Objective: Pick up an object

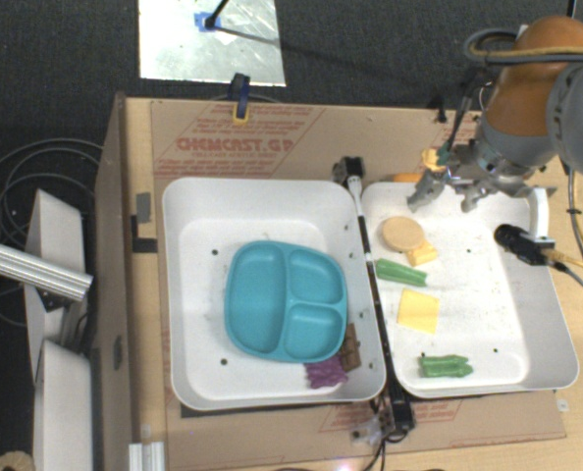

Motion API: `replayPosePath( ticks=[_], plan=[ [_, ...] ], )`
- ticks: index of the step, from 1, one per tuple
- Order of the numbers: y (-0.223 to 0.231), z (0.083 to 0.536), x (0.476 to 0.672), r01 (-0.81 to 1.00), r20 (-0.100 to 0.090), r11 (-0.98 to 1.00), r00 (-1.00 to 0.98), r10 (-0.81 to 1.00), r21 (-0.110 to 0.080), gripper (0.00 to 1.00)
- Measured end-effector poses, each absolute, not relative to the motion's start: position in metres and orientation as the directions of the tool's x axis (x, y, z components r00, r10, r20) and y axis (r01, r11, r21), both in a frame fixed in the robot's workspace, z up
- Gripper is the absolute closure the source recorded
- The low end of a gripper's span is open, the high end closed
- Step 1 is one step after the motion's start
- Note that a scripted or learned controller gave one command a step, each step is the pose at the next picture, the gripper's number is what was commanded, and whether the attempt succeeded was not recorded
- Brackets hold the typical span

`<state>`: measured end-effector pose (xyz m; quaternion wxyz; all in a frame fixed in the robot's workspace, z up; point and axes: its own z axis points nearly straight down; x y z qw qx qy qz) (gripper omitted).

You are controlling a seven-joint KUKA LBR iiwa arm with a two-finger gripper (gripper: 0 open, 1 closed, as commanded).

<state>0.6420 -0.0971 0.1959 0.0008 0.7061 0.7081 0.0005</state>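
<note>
White plastic bins sit side by side on a cardboard-covered bench. At left, the first bin holds a teal divided plate, with a small purple piece and a brown piece at the plate's lower right corner. Across the divider, the right bin carries the loose pieces: a tan round disc touching a small yellow block, a green bar lying slantwise, a yellow square and a second green piece near the front wall. At far right the grey and orange arm reaches over the bin's back edge, its pincer spread wide with nothing between its fingers. The disc looks the nearest candidate, lying just toward the front and slightly left of the pincer; being round, it demands no particular wrist turn, whereas the green bar's long axis runs left to right.
</note>
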Motion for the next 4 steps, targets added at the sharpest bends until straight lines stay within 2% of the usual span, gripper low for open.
replayPosePath(
  ticks=[1,2,3,4],
  plan=[
    [-0.085,0.080,0.558,1.000,0.002,0.000,0.000,1.000,-0.007,0.00],
    [-0.102,0.084,0.495,1.000,0.000,-0.003,0.003,1.000,-0.005,0.00],
    [-0.121,0.119,0.595,1.000,-0.004,0.005,-0.005,1.000,0.013,0.00],
    [-0.096,0.084,0.540,1.000,0.002,0.001,-0.001,1.000,-0.006,0.00]
  ],
)
